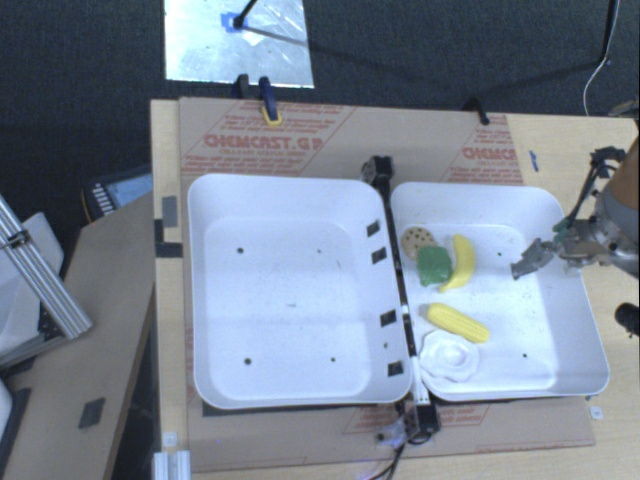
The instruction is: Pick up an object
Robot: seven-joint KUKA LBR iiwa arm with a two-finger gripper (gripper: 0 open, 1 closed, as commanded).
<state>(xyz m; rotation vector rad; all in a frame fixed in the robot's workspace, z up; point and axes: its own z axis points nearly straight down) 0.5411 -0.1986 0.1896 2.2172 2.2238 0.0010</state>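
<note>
Reaching in from the right, the pincer (527, 262) hangs over the right-hand bin (575, 363), near that bin's right wall; whether it is open or shut cannot be told at this size, and nothing shows in its grip. To its left, close by, lies a yellow banana (461, 261), with a green toy (434, 266) touching the banana's far side and a speckled cookie (416, 237) just beyond that. Below and to the left of the pincer lies a yellow corn cob (458, 322), and just past it a white, fried-egg-like piece (448, 357) near the bin's lower left corner. Well apart to the left, beyond the divider, sits the other white bin (215, 368) on the surface (330, 133).
</note>
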